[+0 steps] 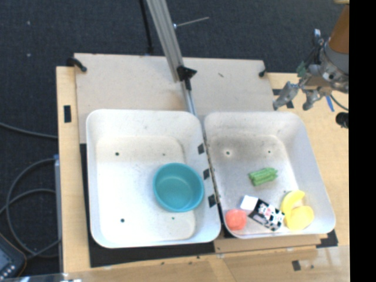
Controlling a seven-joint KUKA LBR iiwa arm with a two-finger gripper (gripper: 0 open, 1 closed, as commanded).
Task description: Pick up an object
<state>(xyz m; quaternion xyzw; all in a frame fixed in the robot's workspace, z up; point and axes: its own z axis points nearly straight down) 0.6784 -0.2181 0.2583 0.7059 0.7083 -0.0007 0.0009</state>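
Nearest the camera, along the front wall of the right bin (311,151), sits a cluster: orange-red ball (236,218) at the front-left corner, a white block (249,203) just behind it, a black-and-white patterned piece (267,215) touching that block, then two yellow round pieces (296,210) on the right, overlapping each other. Green object (262,175) lies apart from the cluster, nearer the bin's middle; elongated, ridged, long axis approx. left-right w/ right end tipped slightly toward the back. Left bin (103,157) holds a teal bowl (178,187), upright, mouth up, toward its front-right part, close to the shared wall.

Arm (338,37) comes in at top right, orange band visible at frame edge, wrist above the counter (282,81) behind the right bin's back-right corner. Hand (298,100) is well clear of the bin contents, fingers spread apart, nothing between them, pointing down-left toward the bin's back rim.
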